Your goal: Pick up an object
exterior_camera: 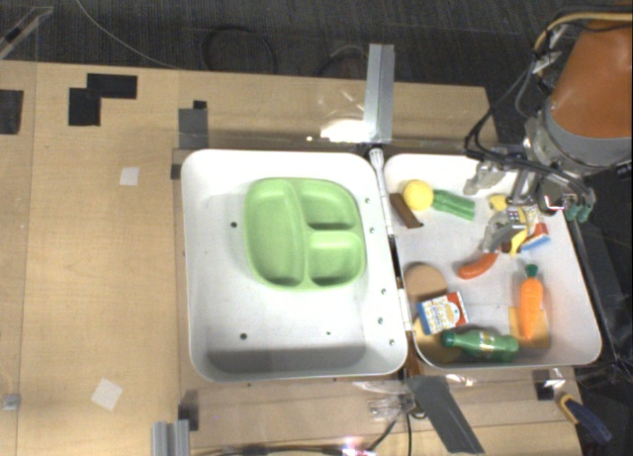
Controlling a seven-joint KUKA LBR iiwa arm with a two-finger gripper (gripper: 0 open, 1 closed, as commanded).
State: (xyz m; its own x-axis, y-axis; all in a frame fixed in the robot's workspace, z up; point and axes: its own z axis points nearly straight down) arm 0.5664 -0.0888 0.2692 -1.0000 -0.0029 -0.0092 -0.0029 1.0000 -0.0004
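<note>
A green divided plate (302, 231) sits mid-way in the left bin (213, 345). In the right bin (584, 335), a small box (439, 313) with unreadable print lies at seven o'clock, a green bottle (481, 343) just below it, a carrot (532, 308) at five, and a lemon (417, 195) at eleven. The gripper (506, 231) hovers at two o'clock over a red sausage (478, 266); whether it is clenched cannot be told.
</note>
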